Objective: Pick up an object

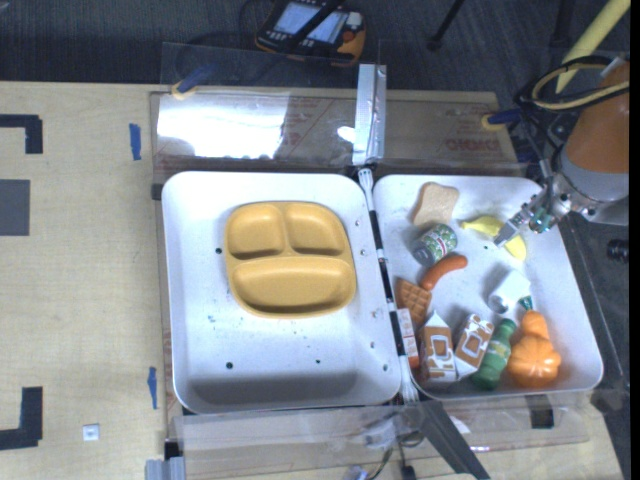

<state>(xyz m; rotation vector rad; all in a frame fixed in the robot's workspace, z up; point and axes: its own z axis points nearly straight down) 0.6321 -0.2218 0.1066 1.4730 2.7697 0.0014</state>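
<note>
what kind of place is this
Likely a robotics lab test bench: two white bins on a plywood bench, toy food such as a bread slice and can, and a handheld control pendant on the floor.

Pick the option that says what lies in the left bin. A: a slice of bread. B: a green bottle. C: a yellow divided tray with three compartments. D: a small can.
C: the yellow divided tray lies alone in the left bin, while the bread slice, the green bottle and the can all lie in the right bin.
</note>
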